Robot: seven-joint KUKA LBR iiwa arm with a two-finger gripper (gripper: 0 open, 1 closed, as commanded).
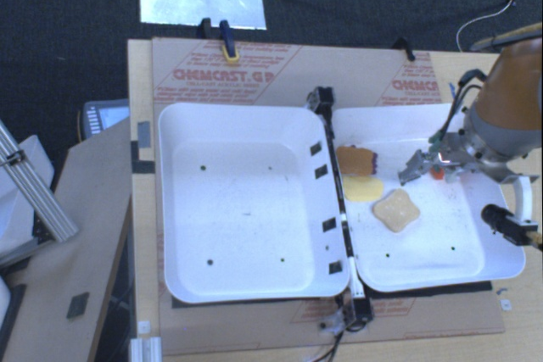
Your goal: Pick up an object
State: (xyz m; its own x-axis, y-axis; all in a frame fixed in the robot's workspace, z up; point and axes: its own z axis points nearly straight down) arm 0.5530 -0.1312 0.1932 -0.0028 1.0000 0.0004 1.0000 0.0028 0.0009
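My gripper (pixel 417 166) hovers over the right bin (pixel 475 267), can't tell its state, nothing held; approach step, so next I drop onto the tan piece (pixel 396 209) just below, beside the yellow one (pixel 363 188) and brown one (pixel 356 159).

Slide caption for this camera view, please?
Arm's tool hovers in the right bin near three pieces: brown, yellow, tan.

Both bins (pixel 246 208) white. Right bin holds one brown-orange piece (pixel 356 158), one pale yellow (pixel 363 189), one tan (pixel 396 210). Arm band (pixel 513 85) orange.
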